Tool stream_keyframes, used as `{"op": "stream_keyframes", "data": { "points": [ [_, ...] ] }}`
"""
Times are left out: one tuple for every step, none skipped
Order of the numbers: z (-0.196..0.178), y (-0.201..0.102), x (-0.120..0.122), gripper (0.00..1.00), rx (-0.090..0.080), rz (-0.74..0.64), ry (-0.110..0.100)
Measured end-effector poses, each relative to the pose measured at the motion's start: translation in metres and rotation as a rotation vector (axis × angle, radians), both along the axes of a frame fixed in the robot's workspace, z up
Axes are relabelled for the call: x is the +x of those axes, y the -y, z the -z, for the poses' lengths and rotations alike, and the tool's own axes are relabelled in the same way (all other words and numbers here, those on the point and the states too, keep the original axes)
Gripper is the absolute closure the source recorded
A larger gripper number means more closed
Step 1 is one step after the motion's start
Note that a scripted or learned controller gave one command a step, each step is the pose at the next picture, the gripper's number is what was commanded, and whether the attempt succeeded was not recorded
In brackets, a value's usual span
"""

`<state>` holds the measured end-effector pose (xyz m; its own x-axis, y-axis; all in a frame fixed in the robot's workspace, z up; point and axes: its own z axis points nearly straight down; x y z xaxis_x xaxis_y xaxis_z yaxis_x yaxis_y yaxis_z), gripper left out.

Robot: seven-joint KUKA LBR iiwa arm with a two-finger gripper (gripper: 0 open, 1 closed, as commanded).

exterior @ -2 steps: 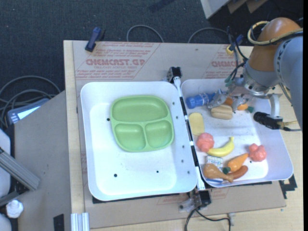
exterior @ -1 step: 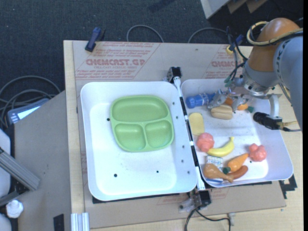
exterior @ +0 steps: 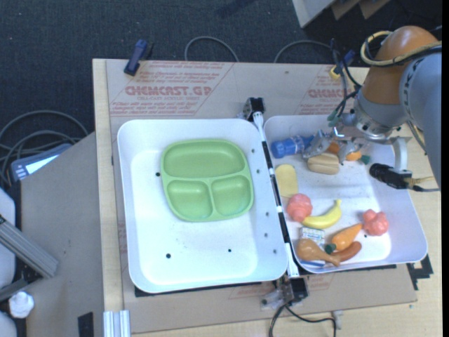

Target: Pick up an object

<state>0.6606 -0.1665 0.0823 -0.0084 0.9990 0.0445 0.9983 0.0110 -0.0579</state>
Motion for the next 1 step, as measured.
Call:
{"op": "stream_keyframes", "data": {
  "points": [
    [0.0000,-0.0001,0.0000,0.00,-0.001,0.000,0.000]
  ]
}}
